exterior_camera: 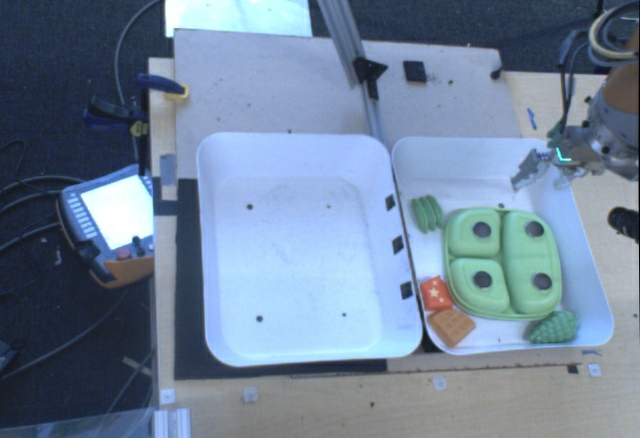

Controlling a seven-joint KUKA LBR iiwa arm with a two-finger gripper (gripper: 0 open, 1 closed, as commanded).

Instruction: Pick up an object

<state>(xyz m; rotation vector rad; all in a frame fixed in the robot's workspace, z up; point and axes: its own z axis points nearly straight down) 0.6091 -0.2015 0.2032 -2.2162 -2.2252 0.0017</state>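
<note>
The right bin holds a large light-green tray toy with four round dimples, a small ridged green piece to its left, a red block, an orange waffle-like block and a bumpy green piece at the front right corner. My gripper hangs over the bin's far right edge, above and behind the green tray toy, with nothing seen between its fingers. Its fingers appear spread, pointing left and down.
The left bin lies beside the right one, with black clips along the shared edge. A slanted metal pole crosses the back board. A teach pendant and cables lie on the floor at the left.
</note>
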